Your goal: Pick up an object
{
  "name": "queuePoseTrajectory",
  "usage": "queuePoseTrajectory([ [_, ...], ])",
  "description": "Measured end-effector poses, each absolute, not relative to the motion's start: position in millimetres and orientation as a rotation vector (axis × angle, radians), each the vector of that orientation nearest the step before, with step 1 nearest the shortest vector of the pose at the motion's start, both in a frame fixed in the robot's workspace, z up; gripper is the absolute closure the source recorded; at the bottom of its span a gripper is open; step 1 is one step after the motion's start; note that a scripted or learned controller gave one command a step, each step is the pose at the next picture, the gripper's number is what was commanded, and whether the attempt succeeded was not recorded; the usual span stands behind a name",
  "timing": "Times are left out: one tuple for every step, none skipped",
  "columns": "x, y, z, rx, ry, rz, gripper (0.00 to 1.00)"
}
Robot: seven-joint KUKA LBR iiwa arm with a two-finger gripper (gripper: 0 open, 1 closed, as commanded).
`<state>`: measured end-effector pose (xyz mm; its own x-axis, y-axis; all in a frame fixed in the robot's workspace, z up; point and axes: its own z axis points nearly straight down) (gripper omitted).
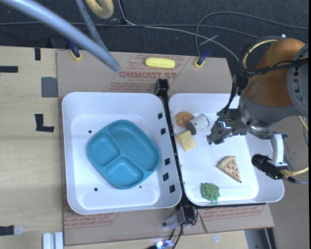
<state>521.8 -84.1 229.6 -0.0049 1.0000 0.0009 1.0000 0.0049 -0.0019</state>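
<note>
My gripper (216,135) hangs low over the middle of the right bin (259,191), reaching in from the right. Left of it lie a small white cup (200,122) on its side, an orange round piece (184,119) and a pale yellow cheese block (186,140). A pizza slice (229,168) lies below and right of the gripper. A green broccoli piece (210,192) sits near the bin's front wall. I see nothing held between the dark fingers.
The left bin (72,108) holds a blue divided plate (123,153). A yellow corn cob (159,63) lies on the cardboard behind the bins. A black divider (168,139) runs between the bins. Cables loop at the back right.
</note>
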Motion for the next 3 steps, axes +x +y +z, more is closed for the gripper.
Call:
queuePoseTrajectory([
  [522.7,-27.8,217.7,-2.213,-2.226,0.002,1.00],
  [512.7,25.8,225.7,-2.211,-2.228,0.000,1.00],
  [518.5,84.6,232.9,-2.211,-2.229,0.000,1.00],
])
